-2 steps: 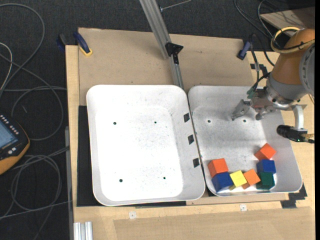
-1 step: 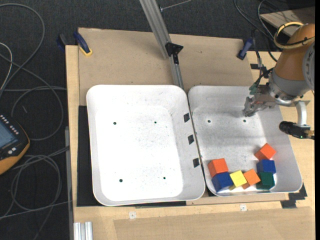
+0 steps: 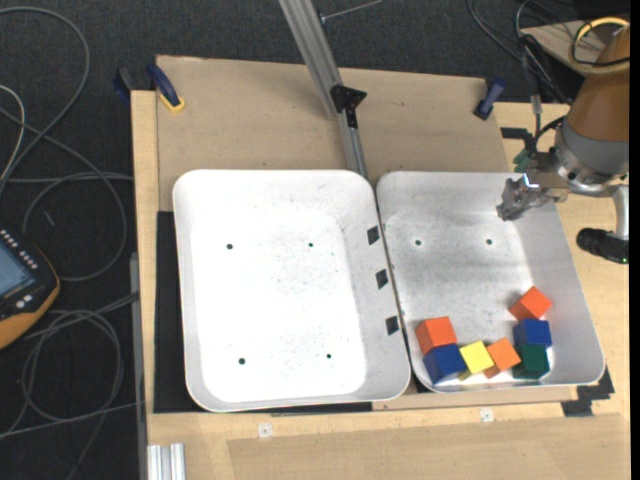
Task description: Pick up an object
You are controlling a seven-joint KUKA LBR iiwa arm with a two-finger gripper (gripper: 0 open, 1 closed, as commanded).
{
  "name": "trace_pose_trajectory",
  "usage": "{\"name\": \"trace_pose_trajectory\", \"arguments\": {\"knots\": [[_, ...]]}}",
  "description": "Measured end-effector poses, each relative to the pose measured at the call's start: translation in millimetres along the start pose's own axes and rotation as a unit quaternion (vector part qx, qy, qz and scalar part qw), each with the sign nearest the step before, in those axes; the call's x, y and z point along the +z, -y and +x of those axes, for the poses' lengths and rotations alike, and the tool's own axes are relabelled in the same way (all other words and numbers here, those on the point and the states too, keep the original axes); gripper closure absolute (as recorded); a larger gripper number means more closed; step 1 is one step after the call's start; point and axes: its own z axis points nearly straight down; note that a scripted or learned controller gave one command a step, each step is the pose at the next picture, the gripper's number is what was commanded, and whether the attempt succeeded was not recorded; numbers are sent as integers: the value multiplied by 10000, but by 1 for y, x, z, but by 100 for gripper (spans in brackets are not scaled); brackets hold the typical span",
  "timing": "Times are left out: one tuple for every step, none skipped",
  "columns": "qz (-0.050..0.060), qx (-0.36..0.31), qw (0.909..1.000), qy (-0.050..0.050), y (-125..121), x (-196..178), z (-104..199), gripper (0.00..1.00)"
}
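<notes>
Orange, blue, yellow and green blocks [image 3: 485, 346] sit bunched in the right bin's [image 3: 450, 208] near corner, well apart from the gripper [image 3: 515, 204] up at the far side; can't tell its grip.

Robotics lab: clamped bench [image 3: 250, 108], loose floor cables [image 3: 60, 298], teach pendant [image 3: 22, 283]

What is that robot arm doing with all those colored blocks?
The robot arm's gripper hangs over the far right part of the right bin, with nothing between its fingers. The blocks sit bunched in that bin's near corner: an orange block, a blue block, a yellow block, more orange ones, another blue one and a green block. None is picked up yet. The left bin sits beside it.
</notes>
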Motion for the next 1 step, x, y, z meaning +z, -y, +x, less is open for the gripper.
{"name": "trace_pose_trajectory", "arguments": {"knots": [[-13, 3, 10000, 8, -1, -64, -7, 100]]}}
